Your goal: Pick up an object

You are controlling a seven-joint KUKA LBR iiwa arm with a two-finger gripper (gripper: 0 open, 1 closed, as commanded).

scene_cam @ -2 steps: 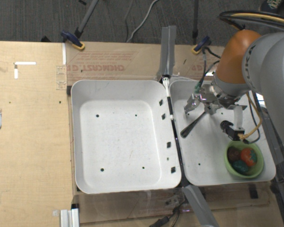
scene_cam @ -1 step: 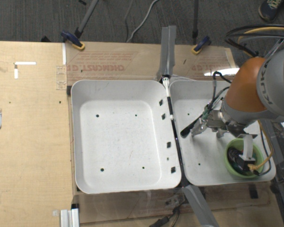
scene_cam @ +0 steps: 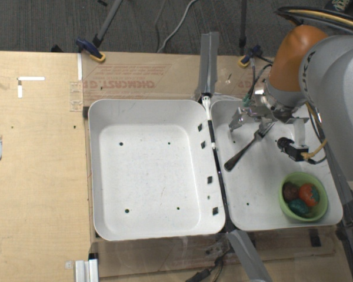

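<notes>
A: Camera view: gripper (scene_cam: 260, 117) over the right bin (scene_cam: 253, 207), fork (scene_cam: 245, 148) right below it. Holding it?
B: Can't tell (wrist hides the grasp). Risk: fork's thin, lies flat, could slip out.
</notes>
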